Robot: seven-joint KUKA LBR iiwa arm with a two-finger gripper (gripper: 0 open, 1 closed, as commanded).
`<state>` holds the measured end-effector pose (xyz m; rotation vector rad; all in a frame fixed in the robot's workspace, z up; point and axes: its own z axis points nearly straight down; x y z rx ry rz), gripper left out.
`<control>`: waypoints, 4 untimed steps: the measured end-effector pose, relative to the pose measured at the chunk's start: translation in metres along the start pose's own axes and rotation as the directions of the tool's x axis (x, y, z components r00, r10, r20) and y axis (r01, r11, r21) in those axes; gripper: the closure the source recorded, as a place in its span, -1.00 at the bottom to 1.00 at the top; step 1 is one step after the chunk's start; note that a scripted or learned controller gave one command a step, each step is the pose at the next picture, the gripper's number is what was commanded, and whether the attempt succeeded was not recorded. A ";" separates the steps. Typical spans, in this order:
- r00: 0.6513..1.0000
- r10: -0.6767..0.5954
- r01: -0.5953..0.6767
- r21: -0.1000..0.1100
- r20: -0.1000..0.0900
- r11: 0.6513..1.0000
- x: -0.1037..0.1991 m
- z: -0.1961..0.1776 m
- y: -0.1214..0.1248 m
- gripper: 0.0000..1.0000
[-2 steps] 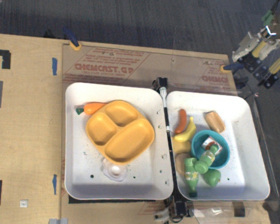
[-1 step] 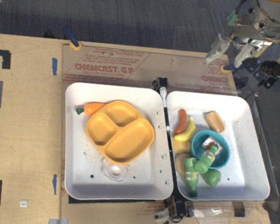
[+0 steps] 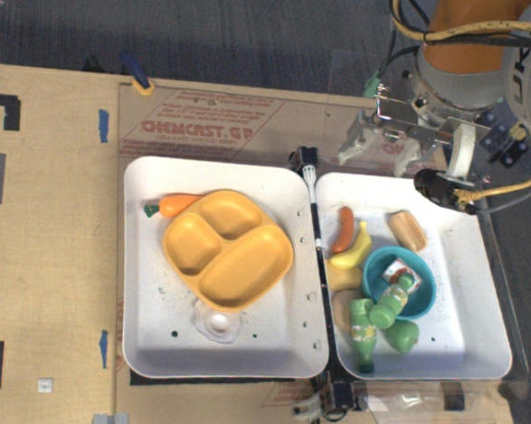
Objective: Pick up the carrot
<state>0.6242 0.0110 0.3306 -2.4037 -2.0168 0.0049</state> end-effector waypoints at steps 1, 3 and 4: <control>0.992 0.127 -0.127 0.002 -0.002 0.992 0.116 0.037 -0.071 -1.00; 0.966 0.260 -0.260 -0.001 0.003 0.966 0.180 -0.133 -0.025 -1.00; 0.810 0.586 -0.586 0.000 -0.001 0.810 0.207 -0.111 -0.060 -1.00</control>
